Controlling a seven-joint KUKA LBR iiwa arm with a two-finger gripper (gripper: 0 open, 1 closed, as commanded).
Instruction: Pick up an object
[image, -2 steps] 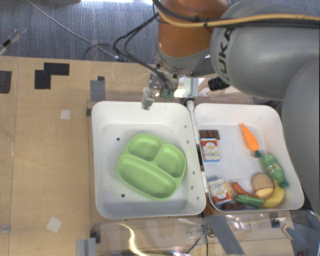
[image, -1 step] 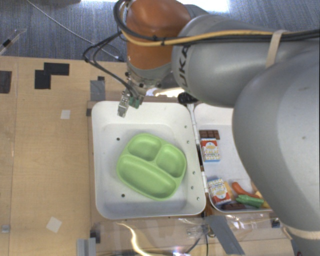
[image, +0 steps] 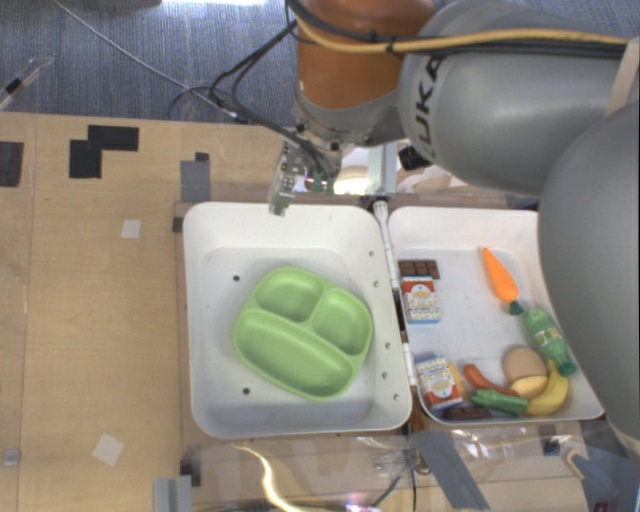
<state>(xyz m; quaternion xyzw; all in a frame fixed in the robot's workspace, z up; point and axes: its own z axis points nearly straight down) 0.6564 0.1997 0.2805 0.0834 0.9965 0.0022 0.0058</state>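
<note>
Camera view: claw (image: 318, 172), grip state unclear, should descend squarely over the carrot (image: 499, 274), off to its right.

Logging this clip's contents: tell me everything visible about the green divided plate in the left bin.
The green divided plate looks like smooth, matte light-green plastic with rounded corners. It has three compartments: one long one along its lower-left side and two smaller ones along the upper-right. It lies flat and right side up, turned at an angle to the left bin's walls, near the middle of the floor. All compartments look bare, and nothing but the bin floor touches it.
</note>
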